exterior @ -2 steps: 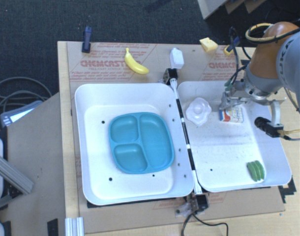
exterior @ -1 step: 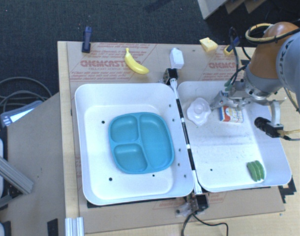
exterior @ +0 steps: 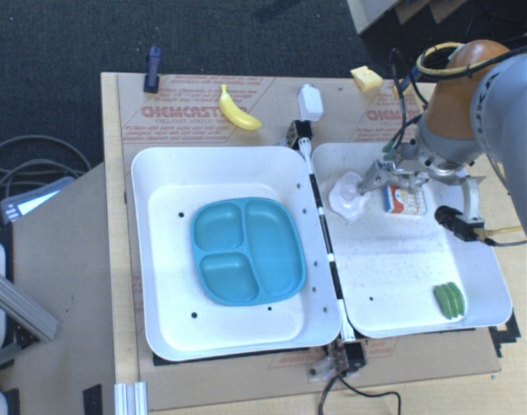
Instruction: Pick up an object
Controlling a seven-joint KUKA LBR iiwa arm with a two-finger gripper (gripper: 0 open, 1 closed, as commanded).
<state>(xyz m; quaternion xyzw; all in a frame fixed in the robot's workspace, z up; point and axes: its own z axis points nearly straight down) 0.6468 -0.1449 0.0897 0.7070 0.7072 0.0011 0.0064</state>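
Closest to us, at the front of the right bin [exterior: 479,314], a small green thing [exterior: 449,300] that looks like a little pickle lies alone, well apart from the arm. In the left bin [exterior: 151,232] a blue tray [exterior: 246,251] with three sections lies flat in the middle. Further back in the right bin, a clear plastic cup [exterior: 346,197] sits near the wall between the two bins, and just beside it lies a small packet [exterior: 406,201] with red and white on it. The gripper [exterior: 400,178] hangs right over that packet, with the grey arm and its orange band coming in from the right. It is hard to see the tips of the gripper from this angle, so I cannot tell how it is set, and nothing can be seen caught in it. It looks like the arm is at the reaching step, low over the packet and cup, and the pick is not yet done. Next it would need to come straight down on one thing, most likely the packet, squeeze it, and lift it clear of the bin floor. The cup is so close that it might get bumped. At the very back, on the bench behind the bins, lie a yellow banana [exterior: 238,111], a white block [exterior: 310,102] and a yellow piece [exterior: 365,78].
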